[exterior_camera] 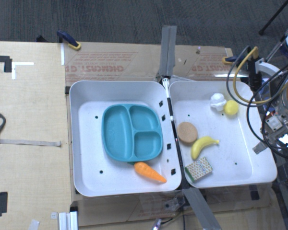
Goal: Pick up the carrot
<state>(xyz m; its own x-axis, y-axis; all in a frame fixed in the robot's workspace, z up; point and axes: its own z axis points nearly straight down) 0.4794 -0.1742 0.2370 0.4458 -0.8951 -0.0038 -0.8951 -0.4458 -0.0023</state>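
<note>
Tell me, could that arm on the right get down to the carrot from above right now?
Probably yes. The carrot lies uncovered on the floor of the left bin, just beyond the corner of the teal divided plate, with nothing on top of it. The plate's edge and the bin's wall close by might crowd the approach.

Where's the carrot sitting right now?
The carrot lies in the left bin, near its front edge, just below the teal divided plate and close to the wall shared with the right bin.
</note>
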